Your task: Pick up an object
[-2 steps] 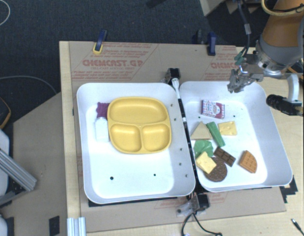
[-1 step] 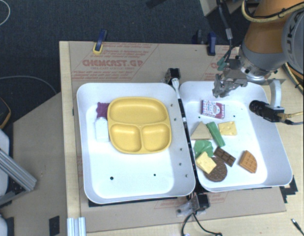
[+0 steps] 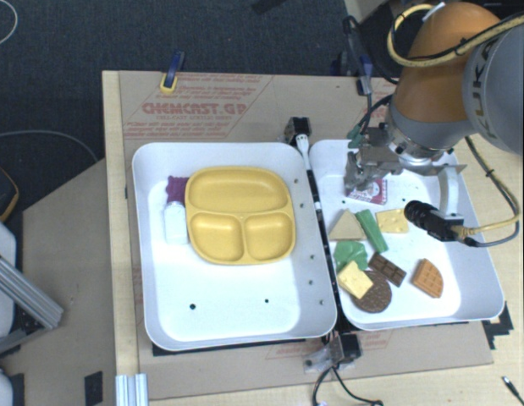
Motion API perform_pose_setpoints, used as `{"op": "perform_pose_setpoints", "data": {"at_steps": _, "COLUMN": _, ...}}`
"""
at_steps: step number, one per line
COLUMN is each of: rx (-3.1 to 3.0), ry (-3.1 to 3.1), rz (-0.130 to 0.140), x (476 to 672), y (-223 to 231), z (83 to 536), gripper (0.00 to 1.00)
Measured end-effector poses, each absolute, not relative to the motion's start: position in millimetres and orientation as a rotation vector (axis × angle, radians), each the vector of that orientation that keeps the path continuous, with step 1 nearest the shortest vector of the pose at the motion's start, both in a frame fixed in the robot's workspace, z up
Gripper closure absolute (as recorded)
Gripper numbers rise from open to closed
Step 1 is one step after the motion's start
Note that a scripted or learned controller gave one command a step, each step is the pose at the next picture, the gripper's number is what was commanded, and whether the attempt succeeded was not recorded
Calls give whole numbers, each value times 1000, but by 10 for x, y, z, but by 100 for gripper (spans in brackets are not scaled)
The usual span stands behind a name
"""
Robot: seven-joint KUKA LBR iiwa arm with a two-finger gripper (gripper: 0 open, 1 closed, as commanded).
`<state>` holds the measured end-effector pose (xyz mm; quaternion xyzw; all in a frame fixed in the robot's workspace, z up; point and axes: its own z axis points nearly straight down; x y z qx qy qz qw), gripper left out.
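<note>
Camera view | gripper (image 3: pixel 363 174) is lowered over red-white packet (image 3: pixel 369 192) in right bin (image 3: pixel 477 290) | fingers' state cannot be told | risk: packet is flat, may be slipped over; toy foods (image 3: pixel 372 269) crowded nearby

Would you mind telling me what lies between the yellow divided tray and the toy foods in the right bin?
In the camera view, the two bins' adjoining white rims lie between the yellow tray and the toy foods, with a dark strip running along that seam.

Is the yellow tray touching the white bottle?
Touching: the camera view shows the tray edge overlapping the bottle, no gap.
</note>
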<state>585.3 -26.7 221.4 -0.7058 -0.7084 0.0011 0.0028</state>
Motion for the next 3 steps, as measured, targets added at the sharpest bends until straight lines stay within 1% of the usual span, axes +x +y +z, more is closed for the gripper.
{"op": "perform_pose_setpoints", "data": {"at_steps": 1, "rx": -2214, "ry": -2222, "rz": 3, "x": 5561, "y": 99, "z": 2243, "gripper": 100}}
{"op": "perform_pose_setpoints", "data": {"at_steps": 2, "rx": -2220, "ry": -2225, "rz": -3, "x": 5556, "y": 269, "z": 2352, "gripper": 100}}
{"op": "perform_pose_setpoints", "data": {"at_steps": 3, "rx": -2222, "ry": -2222, "rz": -2, "x": 5572, "y": 267, "z": 2344, "gripper": 100}}
